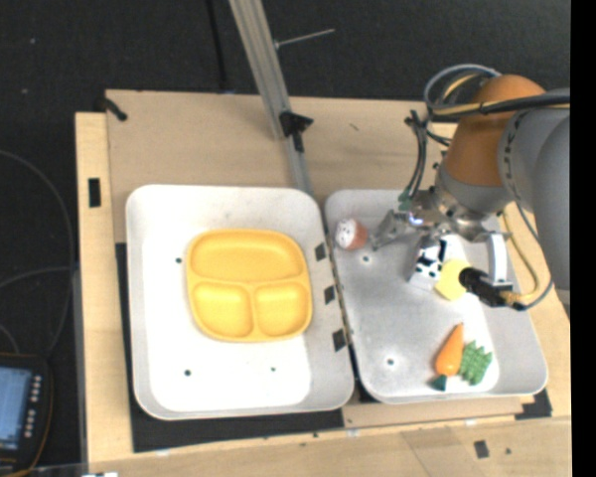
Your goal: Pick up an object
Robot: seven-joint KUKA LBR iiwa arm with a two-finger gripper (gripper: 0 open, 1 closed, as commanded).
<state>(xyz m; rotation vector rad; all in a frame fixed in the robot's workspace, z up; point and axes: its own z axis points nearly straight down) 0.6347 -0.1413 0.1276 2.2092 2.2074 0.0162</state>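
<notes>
Two white bins sit side by side on the bench; I note the left bin [159, 366] carries a yellow divided plate [248, 283] near its centre. The right bin [397, 316] holds the candidates. The gripper [429, 241] hangs low over that bin's far half, toward its right edge. I cannot tell its opening from this angle, and I see nothing between its tips.

Nearest object: a yellow block [449, 282], just beside the gripper on the side toward the bin's near edge, with a black-and-white patterned piece [430, 259] touching or overlapping it. I judge this block the likeliest target; it looks compact, with no clear long axis.

A toy carrot [450, 350], orange with green leaves, lies near the bin's near right corner, its length running slantwise toward the far edge, well apart from the gripper. A small red-and-white round item [351, 234] rests at the far left corner.
</notes>
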